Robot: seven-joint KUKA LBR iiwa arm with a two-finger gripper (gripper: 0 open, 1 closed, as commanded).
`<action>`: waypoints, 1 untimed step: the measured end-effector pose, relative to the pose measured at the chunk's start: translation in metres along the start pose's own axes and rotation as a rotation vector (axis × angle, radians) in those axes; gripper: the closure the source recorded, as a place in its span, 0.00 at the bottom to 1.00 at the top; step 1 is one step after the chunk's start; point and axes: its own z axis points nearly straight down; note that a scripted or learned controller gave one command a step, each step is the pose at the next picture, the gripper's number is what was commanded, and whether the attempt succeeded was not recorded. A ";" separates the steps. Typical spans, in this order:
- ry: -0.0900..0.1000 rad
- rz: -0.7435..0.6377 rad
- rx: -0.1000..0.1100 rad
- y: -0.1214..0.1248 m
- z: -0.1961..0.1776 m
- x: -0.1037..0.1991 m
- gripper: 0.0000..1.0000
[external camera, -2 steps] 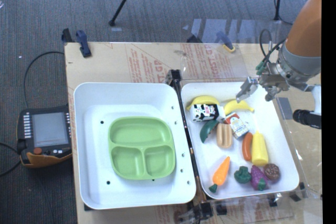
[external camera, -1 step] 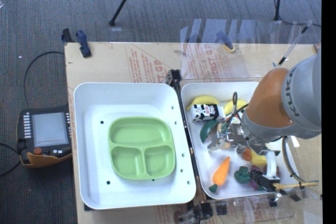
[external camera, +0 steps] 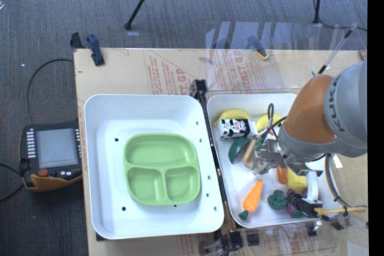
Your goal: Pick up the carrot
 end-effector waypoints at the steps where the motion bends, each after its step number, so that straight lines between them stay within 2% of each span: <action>1: -0.003 -0.226 -0.002 -0.044 0.006 -0.053 1.00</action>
